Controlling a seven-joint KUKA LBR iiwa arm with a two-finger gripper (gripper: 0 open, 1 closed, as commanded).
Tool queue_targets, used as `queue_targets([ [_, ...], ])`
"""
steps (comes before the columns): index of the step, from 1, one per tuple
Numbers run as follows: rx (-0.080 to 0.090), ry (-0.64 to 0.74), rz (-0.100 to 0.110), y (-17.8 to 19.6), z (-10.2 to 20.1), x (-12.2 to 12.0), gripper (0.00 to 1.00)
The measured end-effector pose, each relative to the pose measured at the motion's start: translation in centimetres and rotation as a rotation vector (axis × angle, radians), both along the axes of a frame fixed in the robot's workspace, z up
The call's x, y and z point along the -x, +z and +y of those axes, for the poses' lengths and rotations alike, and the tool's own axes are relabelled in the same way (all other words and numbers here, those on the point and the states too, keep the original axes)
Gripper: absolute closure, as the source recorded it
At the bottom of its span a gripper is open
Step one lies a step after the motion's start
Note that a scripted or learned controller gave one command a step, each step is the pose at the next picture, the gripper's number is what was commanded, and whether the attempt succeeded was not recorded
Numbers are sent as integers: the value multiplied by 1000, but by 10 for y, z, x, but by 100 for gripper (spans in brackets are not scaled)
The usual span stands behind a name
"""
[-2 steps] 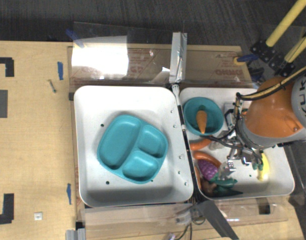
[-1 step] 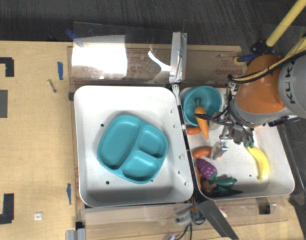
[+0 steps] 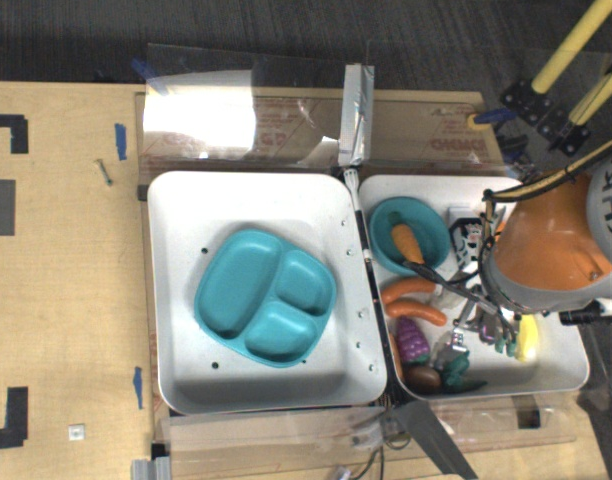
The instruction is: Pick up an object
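A pale wooden desk [image 3: 56,288] on dark carpet [image 3: 286,8] carries two shallow white plastic bins [image 3: 186,208], and whether the metal hand [image 3: 456,346] is apart or together cannot be told.

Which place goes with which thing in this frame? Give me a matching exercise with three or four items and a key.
Things:
1. divided teal plate
2. teal bowl
3. purple grapes
4. orange band on the arm

Places:
A. over the right bin's right half, above the toys
B. in the left bin, alone near its middle
C. at the back left corner of the right bin, with an orange carrot-like toy in it
D. near the front of the right bin, just below two orange sausage-shaped toys

Pairs: 1-B, 2-C, 3-D, 4-A
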State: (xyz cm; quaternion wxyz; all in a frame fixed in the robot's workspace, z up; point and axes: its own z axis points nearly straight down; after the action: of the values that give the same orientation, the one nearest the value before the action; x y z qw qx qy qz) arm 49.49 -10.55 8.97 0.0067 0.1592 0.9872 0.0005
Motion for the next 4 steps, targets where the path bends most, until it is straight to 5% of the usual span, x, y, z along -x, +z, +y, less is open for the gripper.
queue_targets([
  [1,0,-104,5,0,7,-18,0],
  [2,4,-64,5,-1,7,-77,0],
  [3,-2,-183,2,0,10,2,0],
  [4,1,-203,-9,1,12,9,0],
])
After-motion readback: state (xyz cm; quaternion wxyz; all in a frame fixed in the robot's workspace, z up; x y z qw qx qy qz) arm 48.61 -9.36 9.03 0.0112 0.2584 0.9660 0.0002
